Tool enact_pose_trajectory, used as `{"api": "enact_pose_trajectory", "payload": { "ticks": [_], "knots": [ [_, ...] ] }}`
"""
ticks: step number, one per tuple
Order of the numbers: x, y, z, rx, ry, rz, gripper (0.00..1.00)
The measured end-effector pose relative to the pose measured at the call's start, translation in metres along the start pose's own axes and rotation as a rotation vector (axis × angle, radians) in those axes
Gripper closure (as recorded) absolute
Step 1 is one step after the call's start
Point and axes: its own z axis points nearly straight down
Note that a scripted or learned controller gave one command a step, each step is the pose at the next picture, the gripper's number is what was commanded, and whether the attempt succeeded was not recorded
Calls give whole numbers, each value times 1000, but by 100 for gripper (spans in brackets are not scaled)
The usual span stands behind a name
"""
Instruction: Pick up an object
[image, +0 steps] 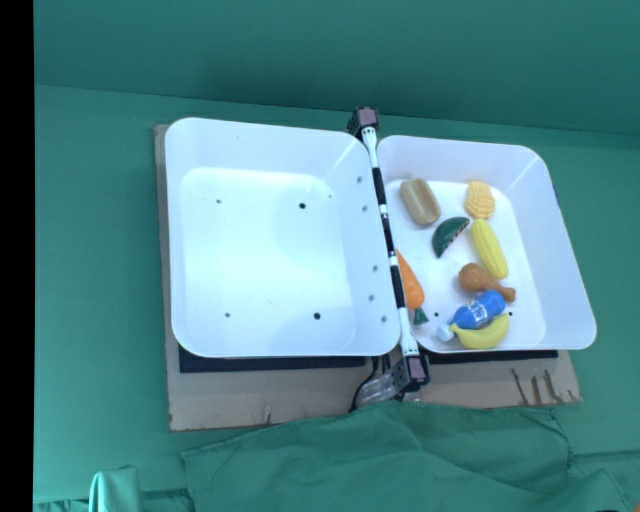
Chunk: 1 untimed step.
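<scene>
The right bin (560, 260) holds several toy foods. A brown potato-like piece (420, 201) lies at the back left, a yellow corn cob (480, 199) at the back right. A dark green slice (449, 235) sits between them and a long yellow piece (489, 248). Nearer the front are a brown drumstick (484, 279), a blue bottle (477, 312) and a yellow banana (482, 335). An orange carrot (409, 285) leans against the left wall.
The left bin (200, 160) stands beside it, joined by a black-and-white divider bar (385, 235). Both rest on a cardboard sheet (250, 400). Green cloth (400, 460) is bunched along the front edge.
</scene>
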Motion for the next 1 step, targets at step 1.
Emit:
{"api": "enact_pose_trajectory", "payload": {
  "ticks": [1],
  "knots": [
    [1, -1, 2, 9, 3, 0, 0]
  ]
}}
